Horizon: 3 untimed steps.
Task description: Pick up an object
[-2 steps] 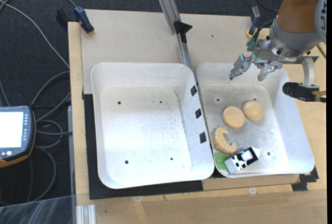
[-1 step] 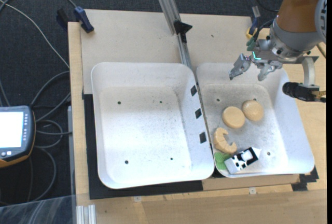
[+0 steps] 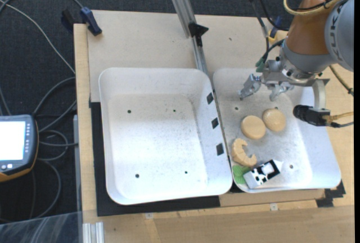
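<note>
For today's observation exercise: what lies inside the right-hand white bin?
The right bin holds two round tan pieces, a curved tan piece and a black-and-white item on something green, mostly covered.

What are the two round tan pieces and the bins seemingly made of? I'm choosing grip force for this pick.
The two round tan pieces look like matte foam or soft plastic play food: even, dull colour with no glare, though stiffness can't be judged. The right bin and left bin look like thin moulded white plastic, with rounded corners, a smooth rim and dark scuff speckles.
</note>
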Each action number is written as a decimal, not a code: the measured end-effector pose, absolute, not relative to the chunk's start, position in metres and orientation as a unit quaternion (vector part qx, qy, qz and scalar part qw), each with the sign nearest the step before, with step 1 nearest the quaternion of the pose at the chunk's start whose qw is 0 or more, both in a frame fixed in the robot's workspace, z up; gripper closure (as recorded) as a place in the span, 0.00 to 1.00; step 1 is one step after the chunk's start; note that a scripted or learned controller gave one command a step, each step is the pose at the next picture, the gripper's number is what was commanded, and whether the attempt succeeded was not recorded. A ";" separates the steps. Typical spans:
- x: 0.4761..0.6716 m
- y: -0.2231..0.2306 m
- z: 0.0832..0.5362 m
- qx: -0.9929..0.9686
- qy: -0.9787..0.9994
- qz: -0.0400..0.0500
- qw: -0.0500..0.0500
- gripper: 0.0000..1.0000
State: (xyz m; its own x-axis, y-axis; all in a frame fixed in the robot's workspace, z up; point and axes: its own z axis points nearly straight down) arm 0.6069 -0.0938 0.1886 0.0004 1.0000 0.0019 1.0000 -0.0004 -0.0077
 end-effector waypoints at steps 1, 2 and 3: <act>0.598 -0.092 0.128 -0.707 -0.707 0.002 0.004 0.00; 0.597 -0.091 0.090 -0.707 -0.707 0.002 0.003 0.00; 0.599 -0.091 0.104 -0.707 -0.707 -0.001 0.001 1.00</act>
State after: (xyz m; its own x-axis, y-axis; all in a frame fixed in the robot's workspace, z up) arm 0.5991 -0.0906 0.1039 -0.0003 1.0000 0.0025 1.0000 0.0003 0.0001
